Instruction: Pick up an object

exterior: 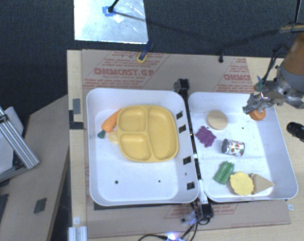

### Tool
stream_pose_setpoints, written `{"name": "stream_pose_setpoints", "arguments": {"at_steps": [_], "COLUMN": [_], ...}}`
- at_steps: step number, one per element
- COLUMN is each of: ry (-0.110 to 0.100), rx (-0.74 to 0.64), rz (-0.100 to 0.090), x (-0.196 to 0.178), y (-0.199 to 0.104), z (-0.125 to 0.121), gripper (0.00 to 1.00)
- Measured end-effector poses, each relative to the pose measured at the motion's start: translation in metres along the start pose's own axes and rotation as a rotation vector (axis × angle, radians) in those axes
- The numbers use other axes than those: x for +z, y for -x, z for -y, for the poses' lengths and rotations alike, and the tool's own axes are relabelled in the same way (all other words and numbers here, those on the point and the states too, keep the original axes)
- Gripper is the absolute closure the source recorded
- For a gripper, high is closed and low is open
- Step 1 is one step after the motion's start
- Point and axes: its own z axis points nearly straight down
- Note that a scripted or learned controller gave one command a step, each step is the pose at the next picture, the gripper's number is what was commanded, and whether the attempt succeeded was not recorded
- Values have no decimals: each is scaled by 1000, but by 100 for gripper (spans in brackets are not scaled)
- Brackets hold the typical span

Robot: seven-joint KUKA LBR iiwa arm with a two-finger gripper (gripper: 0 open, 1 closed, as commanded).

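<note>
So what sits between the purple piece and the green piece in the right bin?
In the camera view, a small can with a red-patterned label lies between the purple piece and the green piece, slightly to the right of the line joining them.

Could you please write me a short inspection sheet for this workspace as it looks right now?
Surface: two white bins on cardboard.
Job's things: right bin holds tan disc, purple piece, small can, green piece, yellow piece, orange piece.
Clutter: yellow divided plate and carrot in left bin.
Grippers: gripper low over the orange piece.
Cables: wires at front edge.
Surroundings: metal sheet behind.
</note>
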Motion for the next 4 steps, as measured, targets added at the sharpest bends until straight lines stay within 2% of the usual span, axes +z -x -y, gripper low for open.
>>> {"name": "stream_pose_setpoints", "arguments": {"at_steps": [1, 2, 4], "ry": [-5, -9, -10], "rx": [0, -1, -2], "rz": [-2, -3, -4], "x": [-9, -19, -10], "y": [0, -40, -118], "z": [-1, 26, 70], "gripper": [100, 100, 100]}}
